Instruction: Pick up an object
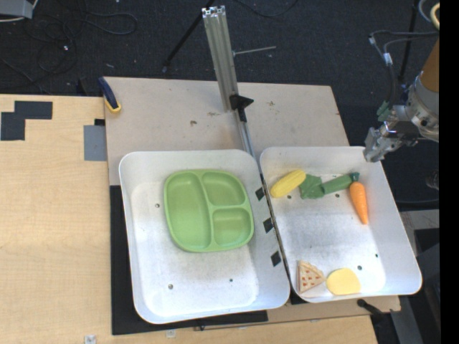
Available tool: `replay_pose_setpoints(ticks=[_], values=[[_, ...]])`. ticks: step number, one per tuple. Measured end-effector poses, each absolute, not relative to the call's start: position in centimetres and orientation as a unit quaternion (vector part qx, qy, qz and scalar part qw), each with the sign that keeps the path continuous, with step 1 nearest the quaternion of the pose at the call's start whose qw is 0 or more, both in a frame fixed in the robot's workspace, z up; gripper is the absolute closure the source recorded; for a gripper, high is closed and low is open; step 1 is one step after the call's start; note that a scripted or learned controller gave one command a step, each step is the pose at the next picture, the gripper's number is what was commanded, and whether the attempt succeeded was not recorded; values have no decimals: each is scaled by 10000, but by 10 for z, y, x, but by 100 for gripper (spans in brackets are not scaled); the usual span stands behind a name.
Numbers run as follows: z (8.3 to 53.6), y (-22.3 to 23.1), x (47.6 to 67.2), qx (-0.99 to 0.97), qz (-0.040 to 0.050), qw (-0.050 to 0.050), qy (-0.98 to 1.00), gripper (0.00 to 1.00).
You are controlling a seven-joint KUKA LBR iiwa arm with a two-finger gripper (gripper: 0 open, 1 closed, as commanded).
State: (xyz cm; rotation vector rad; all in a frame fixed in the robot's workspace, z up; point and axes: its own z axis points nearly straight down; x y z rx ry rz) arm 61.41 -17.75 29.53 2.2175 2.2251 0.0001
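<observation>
The right bin (401, 260) holds a yellow corn cob (287, 183), a green leafy piece (326, 186), an orange carrot (359, 202), a pizza slice (309, 276) and a yellow round piece (343, 282). My gripper (376, 149) hangs over the bin's far right corner, up and to the right of the carrot and apart from it. Nothing shows between its fingers.
The left bin (143, 278) carries a green divided plate (209, 210). A metal post (221, 56) rises behind the bins, with black clips (267, 224) along the wall between them. A wooden table (50, 221) lies to the left.
</observation>
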Motion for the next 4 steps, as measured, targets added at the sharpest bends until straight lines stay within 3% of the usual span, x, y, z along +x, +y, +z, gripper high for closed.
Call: replay_pose_setpoints(ticks=[1,4], values=[[278,-133,590,7059,-11,-26,7083,100],[266,21,556,7051,-10,-24,7091,100]])
